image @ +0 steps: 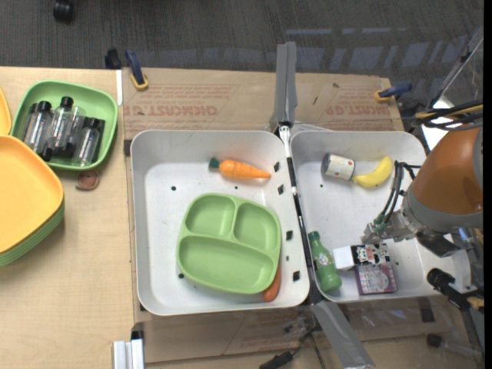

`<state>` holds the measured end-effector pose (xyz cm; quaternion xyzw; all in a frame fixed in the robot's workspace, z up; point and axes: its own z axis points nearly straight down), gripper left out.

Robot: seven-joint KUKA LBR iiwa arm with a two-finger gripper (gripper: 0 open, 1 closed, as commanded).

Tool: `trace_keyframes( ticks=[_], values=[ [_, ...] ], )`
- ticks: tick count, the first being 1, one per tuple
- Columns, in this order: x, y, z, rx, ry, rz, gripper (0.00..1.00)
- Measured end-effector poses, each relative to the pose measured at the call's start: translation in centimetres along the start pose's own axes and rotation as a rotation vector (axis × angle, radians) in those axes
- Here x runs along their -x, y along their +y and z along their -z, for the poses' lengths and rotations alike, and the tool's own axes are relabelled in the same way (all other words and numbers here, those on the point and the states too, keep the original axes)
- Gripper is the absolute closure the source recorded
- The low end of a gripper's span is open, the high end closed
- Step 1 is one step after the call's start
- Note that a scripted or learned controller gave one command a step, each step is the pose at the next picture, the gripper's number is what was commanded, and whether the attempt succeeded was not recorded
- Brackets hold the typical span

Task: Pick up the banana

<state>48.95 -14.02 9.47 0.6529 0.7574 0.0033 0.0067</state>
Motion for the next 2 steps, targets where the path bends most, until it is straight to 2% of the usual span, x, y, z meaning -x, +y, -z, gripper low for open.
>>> trace_keyframes(
  ticks=[1, 2],
  values=[
    [1.7, 6.2, -0.5, -0.017, 0.004, -0.137, 1.0],
    [-1.0, 1.1, -0.4, -0.016, 0.006, -0.088, 1.0]
  ],
)
